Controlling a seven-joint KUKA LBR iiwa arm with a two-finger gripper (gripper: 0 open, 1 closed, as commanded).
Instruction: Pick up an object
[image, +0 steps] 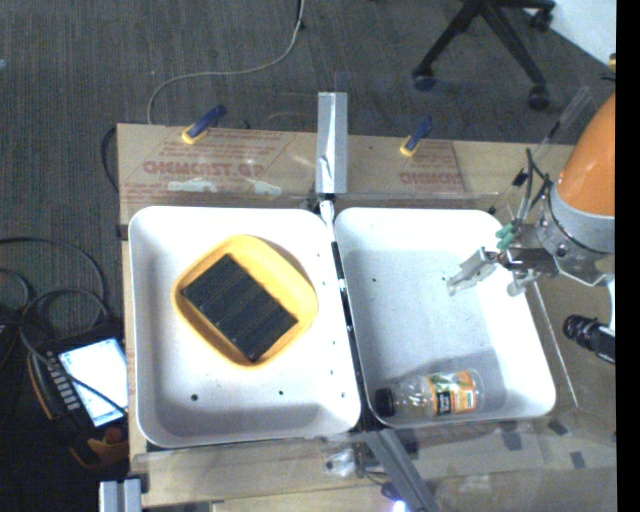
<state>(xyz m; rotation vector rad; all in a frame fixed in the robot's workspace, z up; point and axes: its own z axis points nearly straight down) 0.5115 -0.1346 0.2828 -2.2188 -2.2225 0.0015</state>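
Note:
A clear plastic bottle (432, 393) with an orange label and a dark cap lies on its side along the near wall of the right bin (420, 235). In the left bin (160, 400) sits a yellow dish (295, 275) with a black ribbed pad (240, 305) on it. My gripper (486, 280) hangs over the right side of the right bin, well above and behind the bottle. Its fingers (466, 272) stand open with nothing between them.
A metal bar (331, 150) stands upright behind the seam between the bins. Two blue-and-yellow clamps (203, 124) hold the brown board at the back. A tablet and cables (85, 375) lie on the floor to the left.

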